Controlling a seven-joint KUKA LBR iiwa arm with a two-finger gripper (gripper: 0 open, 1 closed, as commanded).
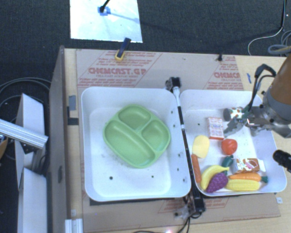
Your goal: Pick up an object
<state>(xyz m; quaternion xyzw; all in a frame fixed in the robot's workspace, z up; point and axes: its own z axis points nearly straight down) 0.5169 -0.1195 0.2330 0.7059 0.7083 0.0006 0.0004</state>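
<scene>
- We see two shallow white bins side by side on a bench (pixel 150 64), viewed from above at a slant.
- Left bin (pixel 94 106): holds a green divided plate (pixel 137 136) w/ three sections, nothing on it.
- Right bin (pixel 269 178): holds toy food. A red-and-white packet (pixel 215 128) lies toward the middle; just nearer us a red tomato (pixel 228 146); left of it a pale yellow piece (pixel 201 146); an orange carrot (pixel 196 169) runs along the left wall.
- Near edge of right bin: a banana (pixel 211 172), purple grapes (pixel 217 182), a corn cob (pixel 242 185), and a small printed box (pixel 247 165), all close together.
- The grey arm w/ orange band reaches in from the right. Its hand (pixel 234 123) hovers over the right bin, between packet and tomato, just above them.
- The fingers look spread, w/ nothing between them.
- Progress, as we judge it: no object lifted yet. Every item lies in the bin. Left to do: lower, close on one item, raise it. Packet or tomato seem the nearest candidates.
- Readable text: the bench sheet carries "CHEMCAST GP" in red, repeated at far left and far right. Packet and box print is too small to read.
</scene>
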